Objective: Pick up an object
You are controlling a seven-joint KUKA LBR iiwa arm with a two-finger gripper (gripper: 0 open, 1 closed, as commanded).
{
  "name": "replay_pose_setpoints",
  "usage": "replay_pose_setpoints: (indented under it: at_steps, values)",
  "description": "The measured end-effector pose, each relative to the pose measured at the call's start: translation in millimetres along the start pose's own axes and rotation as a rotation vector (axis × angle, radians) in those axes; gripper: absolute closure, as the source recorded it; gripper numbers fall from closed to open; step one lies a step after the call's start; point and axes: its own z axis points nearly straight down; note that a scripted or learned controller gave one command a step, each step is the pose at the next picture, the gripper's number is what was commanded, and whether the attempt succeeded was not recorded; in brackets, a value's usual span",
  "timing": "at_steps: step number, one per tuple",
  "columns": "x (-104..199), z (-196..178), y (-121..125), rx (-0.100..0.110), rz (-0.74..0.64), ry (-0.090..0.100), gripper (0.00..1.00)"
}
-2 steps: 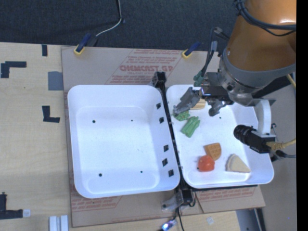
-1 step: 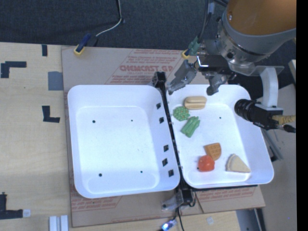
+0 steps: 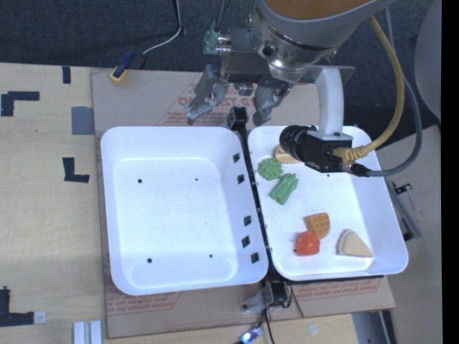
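The gripper hangs high over the far end of the black divider that joins the two bins, its grey metal fingers spread apart with nothing between them, so the pick has not yet begun and this looks like the approach stage. Every candidate lies in the right bin, to the right of that divider: a knobbly round green piece just beside it, a ridged green pod-like piece touching that one on its near side, a glossy red tomato-like ball nearer the camera, an orange-brown wedge just beyond the ball, and a pale cream wedge farthest from the divider. All look like smooth moulded plastic. The left bin is matte white with small dark dots. The next move probably calls for shifting right of the divider, centring over one piece, and descending with fingers straddling it.
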Motion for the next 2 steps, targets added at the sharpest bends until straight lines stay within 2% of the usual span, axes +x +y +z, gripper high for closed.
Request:
replay_pose_setpoints:
  at_steps: [1, 2]
  values:
    - [-3, 13, -1, 0.006, 0.011, -0.004, 0.0]
    - [40, 2, -1, 0.004, 0.008, -0.003, 0.0]
